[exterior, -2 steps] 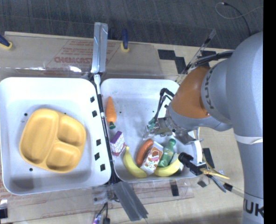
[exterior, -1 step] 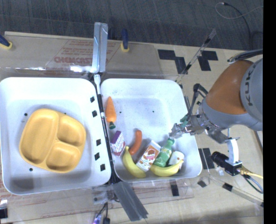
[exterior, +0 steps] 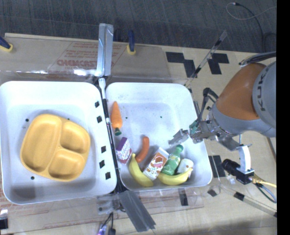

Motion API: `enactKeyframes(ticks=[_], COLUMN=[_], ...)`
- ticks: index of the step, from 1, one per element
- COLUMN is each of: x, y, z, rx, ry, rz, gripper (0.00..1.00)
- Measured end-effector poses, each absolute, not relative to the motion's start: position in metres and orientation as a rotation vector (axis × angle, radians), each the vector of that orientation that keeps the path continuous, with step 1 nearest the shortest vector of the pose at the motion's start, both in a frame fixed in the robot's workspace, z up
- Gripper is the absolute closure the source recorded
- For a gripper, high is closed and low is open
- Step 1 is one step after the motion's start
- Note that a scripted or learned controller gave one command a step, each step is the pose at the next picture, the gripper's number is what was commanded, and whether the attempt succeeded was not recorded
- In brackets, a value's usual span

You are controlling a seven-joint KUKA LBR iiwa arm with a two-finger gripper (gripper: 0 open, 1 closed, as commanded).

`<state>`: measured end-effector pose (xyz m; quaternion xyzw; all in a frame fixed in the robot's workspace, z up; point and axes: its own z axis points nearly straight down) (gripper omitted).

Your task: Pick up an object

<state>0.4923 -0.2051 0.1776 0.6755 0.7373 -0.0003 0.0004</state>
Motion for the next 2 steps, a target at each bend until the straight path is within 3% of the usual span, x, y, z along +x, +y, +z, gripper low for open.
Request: enactKeyframes(ticks=[1, 2], x=[0.496, 0.496], y=[-0.1192, -0.1194], z=[0.0902, 0.0902], rx=[2.006, 2.007], ry=[2.419, 2.419], rz=[-0.002, -0.002], gripper=[0.0, 0.0])
